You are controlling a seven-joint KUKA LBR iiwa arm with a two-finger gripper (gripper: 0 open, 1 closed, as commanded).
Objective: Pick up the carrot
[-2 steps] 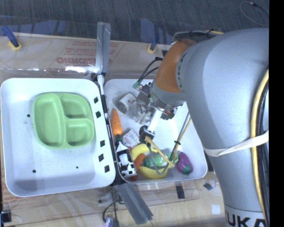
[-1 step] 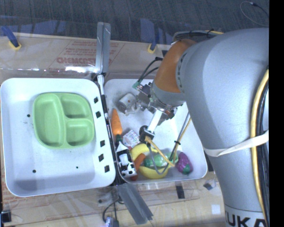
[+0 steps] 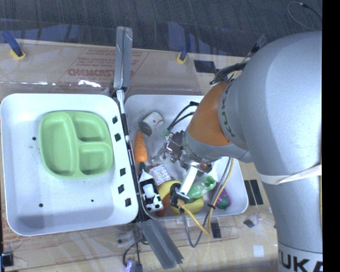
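The carrot (image 3: pixel 140 147) lies along the right bin's (image 3: pixel 169 102) left wall, the gripper (image 3: pixel 174 148) near it. I cannot tell how its jaws stand. The carrot is probably light, stiff and smooth: pinch its thick middle.

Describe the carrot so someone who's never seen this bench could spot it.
Find the bin on the view's right and follow its left wall. The carrot lies along that wall, about halfway down. It is the only slim orange thing in the bin; the yellow thing nearby is rounder.
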